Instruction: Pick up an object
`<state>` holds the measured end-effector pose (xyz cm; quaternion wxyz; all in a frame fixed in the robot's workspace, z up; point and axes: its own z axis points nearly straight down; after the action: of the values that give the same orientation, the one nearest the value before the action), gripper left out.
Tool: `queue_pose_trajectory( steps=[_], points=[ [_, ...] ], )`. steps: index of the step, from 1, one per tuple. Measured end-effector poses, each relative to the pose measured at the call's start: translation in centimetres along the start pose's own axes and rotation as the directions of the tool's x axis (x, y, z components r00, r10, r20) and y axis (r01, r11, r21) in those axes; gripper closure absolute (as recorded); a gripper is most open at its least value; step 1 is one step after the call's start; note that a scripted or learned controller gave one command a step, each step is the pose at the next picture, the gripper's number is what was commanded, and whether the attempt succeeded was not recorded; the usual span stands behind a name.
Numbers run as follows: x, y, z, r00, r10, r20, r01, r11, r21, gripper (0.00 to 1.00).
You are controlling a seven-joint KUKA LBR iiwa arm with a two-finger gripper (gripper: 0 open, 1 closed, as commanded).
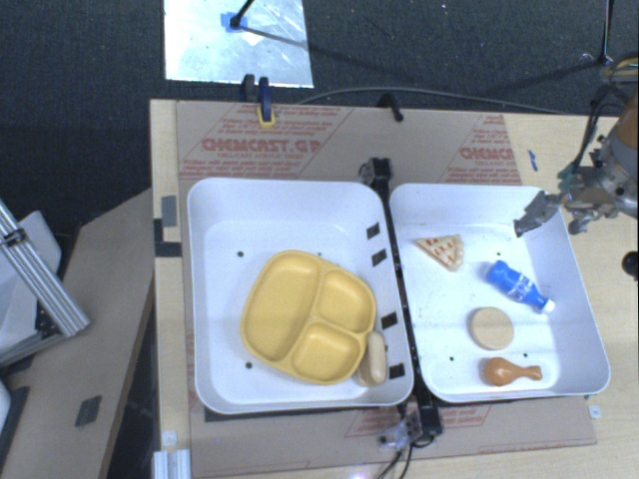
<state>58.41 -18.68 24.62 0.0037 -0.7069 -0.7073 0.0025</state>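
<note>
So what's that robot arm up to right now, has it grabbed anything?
Pincer open, nothing in it, at the right bin's far right rim. Blue bottle nearest, lying loose below it. Nothing in the way.

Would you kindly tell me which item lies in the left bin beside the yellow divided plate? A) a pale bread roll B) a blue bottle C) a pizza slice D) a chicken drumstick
A: the pale bread roll rests against the lower right edge of the yellow divided plate in the left bin, while the blue bottle, drumstick and pizza slice all lie in the right bin.
</note>
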Motion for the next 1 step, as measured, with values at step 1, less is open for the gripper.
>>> queue_pose_trajectory(
  steps=[1],
  points=[
    [0.05,0.23,-0.62,1.000,-0.003,0.002,0.003,1.000,-0.011,0.00]
  ],
)
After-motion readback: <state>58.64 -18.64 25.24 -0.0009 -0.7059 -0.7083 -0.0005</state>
